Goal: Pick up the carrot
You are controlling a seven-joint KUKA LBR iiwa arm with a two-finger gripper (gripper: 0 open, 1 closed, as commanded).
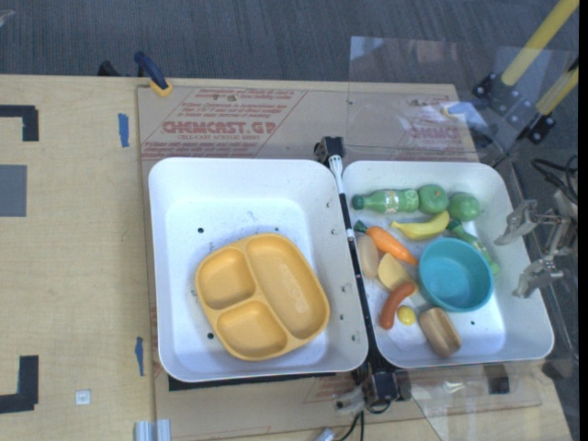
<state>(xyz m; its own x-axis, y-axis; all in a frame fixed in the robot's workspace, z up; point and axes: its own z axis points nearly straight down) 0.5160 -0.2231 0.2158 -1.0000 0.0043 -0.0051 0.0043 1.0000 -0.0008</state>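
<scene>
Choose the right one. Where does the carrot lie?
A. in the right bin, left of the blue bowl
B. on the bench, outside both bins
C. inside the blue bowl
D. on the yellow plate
A: the carrot lies in the right bin, just left of the blue bowl.

My gripper [537,246] hung at the far right of the scene, a pale metal frame, low and apart from my arm's bulk. I could not make out my fingers' state.
</scene>
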